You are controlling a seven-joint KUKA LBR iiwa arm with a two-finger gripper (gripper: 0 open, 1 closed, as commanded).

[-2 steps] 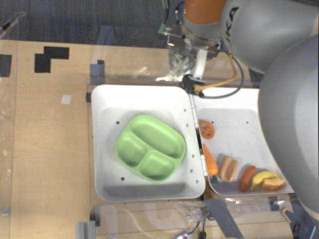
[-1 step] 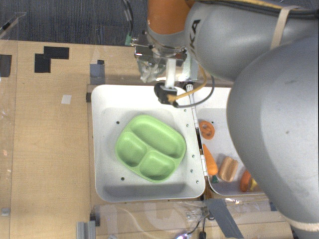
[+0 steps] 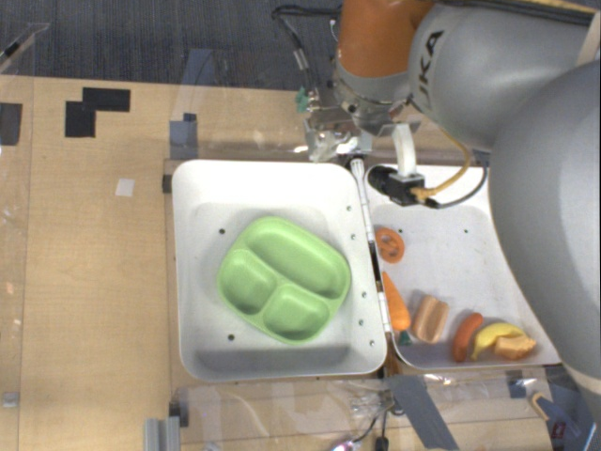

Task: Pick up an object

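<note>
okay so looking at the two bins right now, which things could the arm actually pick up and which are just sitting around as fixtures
Candidates to pick:
- carrot
- orange slice-shaped piece
- bread-like piece
- banana-like piece
- green divided plate

Just there:
- left bin
- right bin
- black marks on the bench

The hand hangs near the bins' far edge; its grip can't be judged.

My arm (image 3: pixel 526 92): smooth grey casing, black KUKA lettering (image 3: pixel 427 59), orange band (image 3: pixel 376 26) above wrist, metallic wrist hardware, thin black cables, white-and-black fitting with orange cable.
</note>
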